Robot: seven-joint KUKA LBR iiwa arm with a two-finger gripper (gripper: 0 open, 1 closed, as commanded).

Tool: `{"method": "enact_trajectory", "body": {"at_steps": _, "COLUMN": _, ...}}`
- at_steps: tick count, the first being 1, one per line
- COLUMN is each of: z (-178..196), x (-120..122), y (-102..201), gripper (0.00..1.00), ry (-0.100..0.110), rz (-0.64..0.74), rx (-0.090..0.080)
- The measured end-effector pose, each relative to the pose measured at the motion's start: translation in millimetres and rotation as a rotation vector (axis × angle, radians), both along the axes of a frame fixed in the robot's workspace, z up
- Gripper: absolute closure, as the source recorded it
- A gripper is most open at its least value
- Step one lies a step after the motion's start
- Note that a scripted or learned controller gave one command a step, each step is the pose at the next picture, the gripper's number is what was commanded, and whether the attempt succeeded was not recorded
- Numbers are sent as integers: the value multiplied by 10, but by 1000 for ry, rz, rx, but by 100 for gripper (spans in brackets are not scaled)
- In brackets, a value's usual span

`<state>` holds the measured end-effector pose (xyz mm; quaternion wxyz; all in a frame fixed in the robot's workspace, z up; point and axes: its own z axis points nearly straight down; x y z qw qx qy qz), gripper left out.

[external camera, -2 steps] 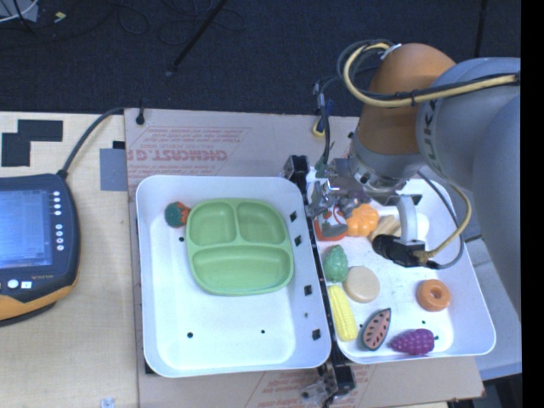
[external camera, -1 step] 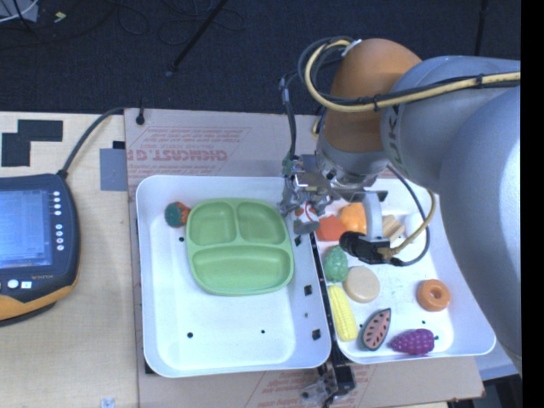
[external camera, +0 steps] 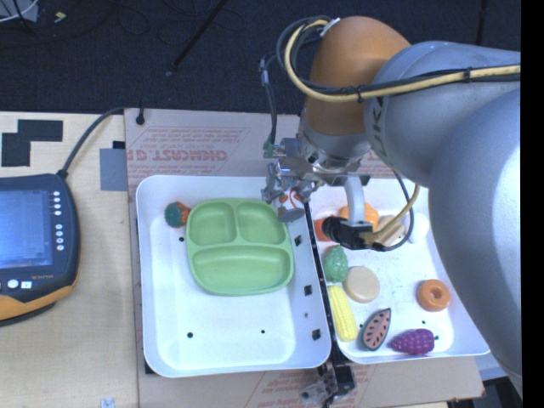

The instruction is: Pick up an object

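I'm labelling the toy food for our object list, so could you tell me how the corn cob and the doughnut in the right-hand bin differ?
The corn cob is yellow, long and narrow; the doughnut is orange, round and has a hole through its middle. The corn cob lies lengthwise along the bin's left wall, next to the divider, while the doughnut lies flat towards the bin's right side. Both rest on the floor of the same white bin, apart from the gripper.

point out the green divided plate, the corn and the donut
green divided plate (external camera: 239, 266): camera view, floor of its large compartment
corn (external camera: 342, 311): camera view, middle of the yellow cob
donut (external camera: 422, 296): camera view, left side of its orange ring
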<state>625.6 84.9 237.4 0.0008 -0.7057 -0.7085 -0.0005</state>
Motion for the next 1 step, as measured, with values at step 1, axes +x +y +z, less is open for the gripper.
{"method": "enact_trajectory", "body": {"at_steps": 1, "z": -4, "x": 48, "y": 15, "gripper": 100, "ry": 2, "rz": -2, "rx": -2}}
